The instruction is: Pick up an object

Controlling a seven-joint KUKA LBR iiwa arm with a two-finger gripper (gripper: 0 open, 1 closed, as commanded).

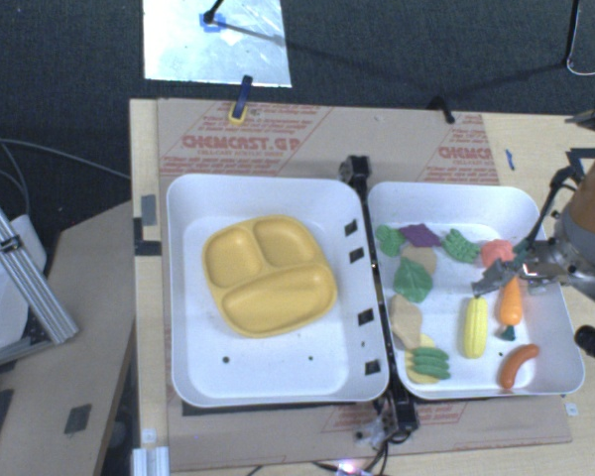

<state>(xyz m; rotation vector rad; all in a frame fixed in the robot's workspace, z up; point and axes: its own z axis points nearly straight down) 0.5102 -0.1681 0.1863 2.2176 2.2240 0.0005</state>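
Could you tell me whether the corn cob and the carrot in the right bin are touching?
Apart. The camera view shows a strip of white bin floor between the corn cob and the carrot beside it.

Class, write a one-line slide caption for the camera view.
Gripper poised over the right bin of toy food, beside the carrot and corn; yellow divided plate in the left bin.
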